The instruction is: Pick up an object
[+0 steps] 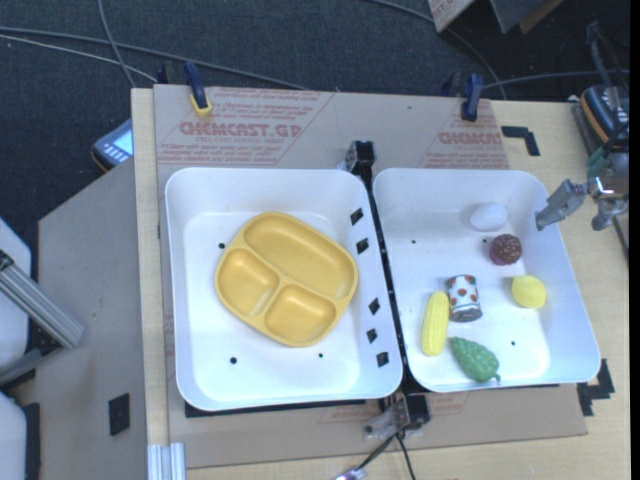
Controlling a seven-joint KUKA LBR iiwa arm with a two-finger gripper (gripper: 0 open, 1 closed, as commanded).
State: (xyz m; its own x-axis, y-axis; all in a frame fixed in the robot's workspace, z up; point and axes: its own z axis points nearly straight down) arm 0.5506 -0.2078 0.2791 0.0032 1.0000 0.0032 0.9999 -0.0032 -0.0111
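The table [110, 268] carries two white bins side by side. The left bin [190, 348] holds a big yellow divided plate [287, 278], lying flat near its middle. The right bin [420, 208] holds the small stuff: a yellow corn cob [435, 322] lying lengthwise, a small can [463, 298] with red spots just beside it, and a green bumpy piece [474, 358] right below the can. Further right sits a yellow lemon [529, 291], with a dark red ball [506, 249] above it and a white egg [489, 216] above that, near the bin's far wall. At the right rim of that bin sits the gripper [556, 208], grey and angled in; it is apart from every object, and whether it is open or closed cannot be told from here.
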